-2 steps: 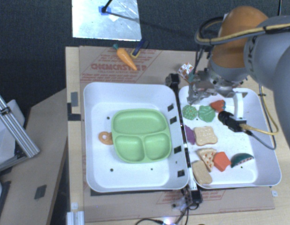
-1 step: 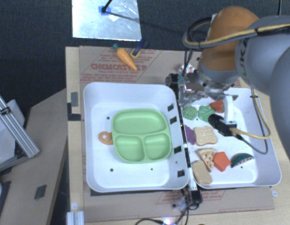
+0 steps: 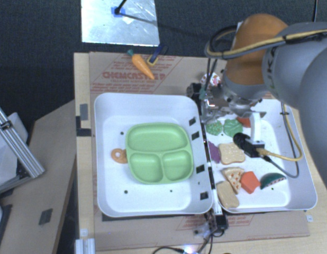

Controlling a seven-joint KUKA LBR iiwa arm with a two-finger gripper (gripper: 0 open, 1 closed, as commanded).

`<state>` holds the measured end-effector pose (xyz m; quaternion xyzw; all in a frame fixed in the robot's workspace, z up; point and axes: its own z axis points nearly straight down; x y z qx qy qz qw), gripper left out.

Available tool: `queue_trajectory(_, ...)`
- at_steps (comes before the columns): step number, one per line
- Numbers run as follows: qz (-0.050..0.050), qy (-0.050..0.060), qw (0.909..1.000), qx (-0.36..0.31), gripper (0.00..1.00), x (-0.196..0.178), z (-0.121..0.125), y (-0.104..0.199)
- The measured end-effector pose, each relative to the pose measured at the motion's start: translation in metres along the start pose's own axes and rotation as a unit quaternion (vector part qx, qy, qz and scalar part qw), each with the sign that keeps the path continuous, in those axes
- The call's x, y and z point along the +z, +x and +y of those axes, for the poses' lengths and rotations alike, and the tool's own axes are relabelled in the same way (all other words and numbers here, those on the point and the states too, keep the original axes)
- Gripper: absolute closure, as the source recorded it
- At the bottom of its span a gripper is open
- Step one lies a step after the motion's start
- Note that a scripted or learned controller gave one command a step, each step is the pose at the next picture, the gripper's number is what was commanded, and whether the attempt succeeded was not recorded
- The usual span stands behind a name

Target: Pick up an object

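The right bin (image 3: 301,192) holds several toy foods: two green leafy pieces (image 3: 232,126), a toast slice (image 3: 231,153), a pizza slice (image 3: 234,178), an orange-red block (image 3: 250,181), a watermelon slice (image 3: 271,180), a purple piece (image 3: 214,150) and a pale bread piece (image 3: 227,196). My gripper (image 3: 210,109) hangs over the bin's far left corner, just beyond the green pieces. The grey arm with its orange band (image 3: 259,41) covers the bin's far part.
The left bin (image 3: 108,194) bears a green divided plate (image 3: 158,152) with a small tan pretzel ring (image 3: 119,155) beside it. A toy carrot (image 3: 142,65) lies on the cardboard beyond the bins. A black cable part (image 3: 245,143) dangles over the right bin.
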<state>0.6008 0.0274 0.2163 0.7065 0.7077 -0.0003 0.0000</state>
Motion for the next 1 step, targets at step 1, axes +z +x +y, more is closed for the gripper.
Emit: queue_trajectory(1,0.000,-0.001,1.0000,0.000,1.00,0.0004,0.0031,0.0004)
